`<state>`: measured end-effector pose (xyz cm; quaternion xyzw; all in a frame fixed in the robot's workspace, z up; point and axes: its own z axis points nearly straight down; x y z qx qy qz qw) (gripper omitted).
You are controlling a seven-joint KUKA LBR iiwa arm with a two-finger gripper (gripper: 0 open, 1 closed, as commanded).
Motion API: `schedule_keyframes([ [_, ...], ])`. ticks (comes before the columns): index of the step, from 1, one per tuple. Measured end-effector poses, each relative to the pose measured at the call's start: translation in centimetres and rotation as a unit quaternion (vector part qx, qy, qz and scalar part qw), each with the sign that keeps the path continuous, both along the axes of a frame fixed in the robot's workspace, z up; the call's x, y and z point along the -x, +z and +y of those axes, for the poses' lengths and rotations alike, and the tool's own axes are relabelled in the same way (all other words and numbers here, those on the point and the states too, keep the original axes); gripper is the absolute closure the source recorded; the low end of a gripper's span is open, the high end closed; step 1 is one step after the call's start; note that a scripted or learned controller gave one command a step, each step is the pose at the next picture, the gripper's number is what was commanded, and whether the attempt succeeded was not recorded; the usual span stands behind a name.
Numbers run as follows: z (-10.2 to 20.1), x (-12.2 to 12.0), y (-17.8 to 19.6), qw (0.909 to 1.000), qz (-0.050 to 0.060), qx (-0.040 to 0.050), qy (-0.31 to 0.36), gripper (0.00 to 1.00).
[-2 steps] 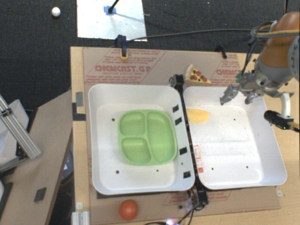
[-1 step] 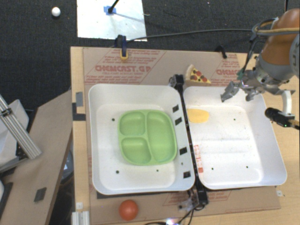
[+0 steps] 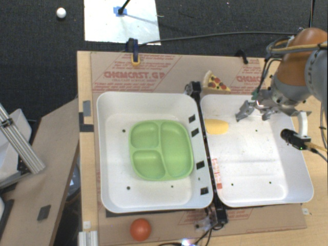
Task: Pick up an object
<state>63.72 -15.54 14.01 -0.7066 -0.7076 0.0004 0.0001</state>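
White plastic bins are seen side by side on a brown board (image 3: 154, 68) printed with red lettering, at the centre of the frame. The left bin (image 3: 110, 137) is occupied by a green divided tray (image 3: 160, 150), set near its middle with bare floor left all around it. The right bin (image 3: 266, 183) is largely open: a yellow object (image 3: 217, 127) is seen lying on the floor at its upper left, just beside the black-clipped rim shared by the two bins. The gripper (image 3: 256, 110) is held over the upper edge of the right bin, right of the yellow object and apart from it, below the grey and orange arm (image 3: 302, 60) at the upper right of the frame. Whether the jaws are apart or together cannot be told at this angle; nothing is seen between them. A toy pizza slice (image 3: 216, 82) is found on the board above the bins, and an orange-red ball (image 3: 140, 229) below the left bin at the lower edge. A white sheet (image 3: 120, 14) and a small white ball (image 3: 61, 13) are seen on the dark surface at the upper left.
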Motion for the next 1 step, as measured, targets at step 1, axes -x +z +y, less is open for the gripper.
schedule_keyframes([
  [1,0.06,0.01,-5.2,1.0,0.0,-0.0002,0.0,0.0],
])
